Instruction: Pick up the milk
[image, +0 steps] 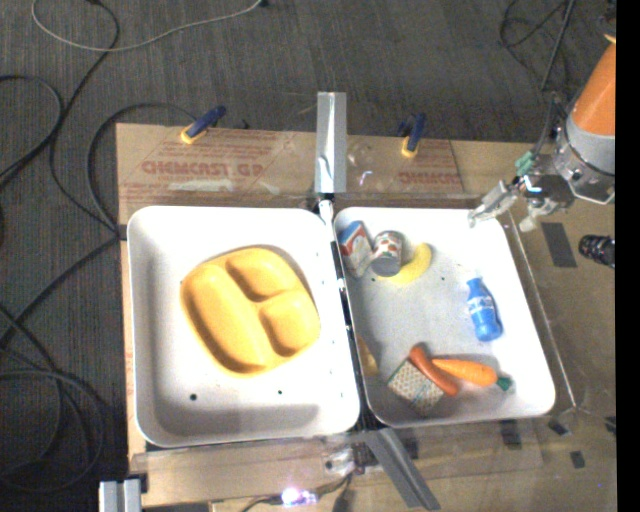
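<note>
Seemingly open, gripper hovers beyond milk.

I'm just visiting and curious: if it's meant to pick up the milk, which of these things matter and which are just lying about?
Part of the job:
milk carton, at the right bin's upper left
gripper

Just lying about:
can
banana
blue bottle
carrot
yellow divided tray, in the left bin

Two white bins. Yellow divided plate. Red, white and blue milk carton. Grey can. Yellow banana. Blue bottle. Orange carrot, green-tipped. Checked tan box. Orange band on grey arm. Blue-and-yellow clamps.
</note>
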